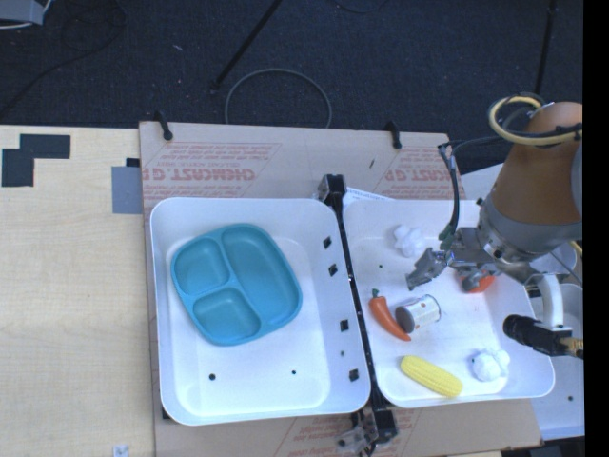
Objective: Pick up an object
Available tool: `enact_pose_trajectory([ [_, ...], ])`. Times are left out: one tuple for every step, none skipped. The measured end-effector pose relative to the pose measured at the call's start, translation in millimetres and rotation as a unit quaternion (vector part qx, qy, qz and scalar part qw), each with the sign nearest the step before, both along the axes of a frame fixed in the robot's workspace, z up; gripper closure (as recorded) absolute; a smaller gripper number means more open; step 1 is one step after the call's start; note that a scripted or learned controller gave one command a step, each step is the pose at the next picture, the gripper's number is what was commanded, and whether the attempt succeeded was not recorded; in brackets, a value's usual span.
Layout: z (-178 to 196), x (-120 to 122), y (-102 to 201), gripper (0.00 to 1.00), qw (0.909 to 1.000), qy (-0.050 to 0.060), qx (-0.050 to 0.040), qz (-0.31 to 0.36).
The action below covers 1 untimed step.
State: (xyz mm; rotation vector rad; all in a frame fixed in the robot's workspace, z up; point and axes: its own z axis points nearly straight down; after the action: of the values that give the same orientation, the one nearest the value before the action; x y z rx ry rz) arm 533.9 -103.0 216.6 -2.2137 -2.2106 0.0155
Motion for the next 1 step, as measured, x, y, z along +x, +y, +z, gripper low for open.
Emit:
enact_pose_trajectory([
  [6.1, 2.5, -0.2, 0.00, 1.0000, -0.006, -0.0007, 0.001],
])
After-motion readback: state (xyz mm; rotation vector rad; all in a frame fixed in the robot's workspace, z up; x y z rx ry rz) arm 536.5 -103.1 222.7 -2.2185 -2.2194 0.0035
